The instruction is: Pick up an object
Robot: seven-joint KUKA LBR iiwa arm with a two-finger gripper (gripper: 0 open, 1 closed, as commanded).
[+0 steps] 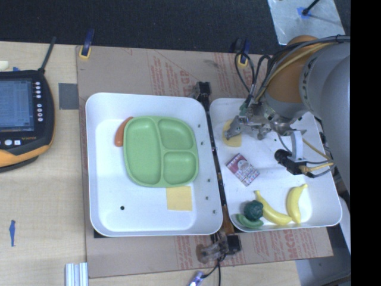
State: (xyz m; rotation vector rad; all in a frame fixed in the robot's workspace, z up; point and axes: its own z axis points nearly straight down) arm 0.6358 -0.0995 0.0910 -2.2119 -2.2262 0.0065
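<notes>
arm: grey, rounded casing | orange band above wrist | black cables looping | gripper: grey metal

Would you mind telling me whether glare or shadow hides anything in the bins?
Camera view: even, soft lighting; the left bin is bright white but nothing washes out; the arm shades the right bin's upper part, where the end effector looks slightly soft.

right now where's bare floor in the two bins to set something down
Left bin: bare floor along the front, left of the yellow square, and a strip behind the green tray. Right bin: a patch between the small packet and the bananas. Its back is crowded by the hand and cables.
</notes>
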